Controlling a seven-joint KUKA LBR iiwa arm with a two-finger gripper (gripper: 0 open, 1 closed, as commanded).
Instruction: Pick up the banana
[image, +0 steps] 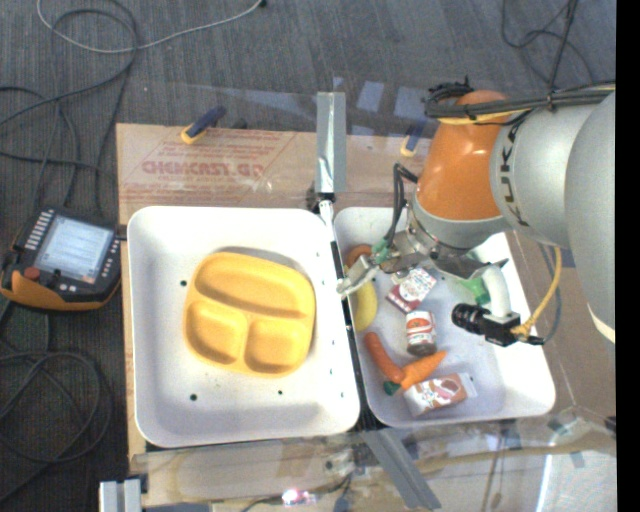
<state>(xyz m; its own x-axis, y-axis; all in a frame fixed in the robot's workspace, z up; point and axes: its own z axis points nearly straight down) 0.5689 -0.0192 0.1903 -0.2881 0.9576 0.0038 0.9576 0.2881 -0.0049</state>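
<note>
1. The gripper hangs low over the right bin; its fingers look spread apart, though the view is poor.
2. The banana lies just below the fingertips, apparently not clamped.
3. Beyond it lie two carrots and small packets.
4. Farthest left, a yellow tray sits in the left bin.

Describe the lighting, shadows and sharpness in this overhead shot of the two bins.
Camera view: even, soft light; the yellow tray casts a faint shadow on the left bin; mild glare on the arm's grey shell; the gripper over the banana looks slightly blurred; small packets are too soft to read.
</note>
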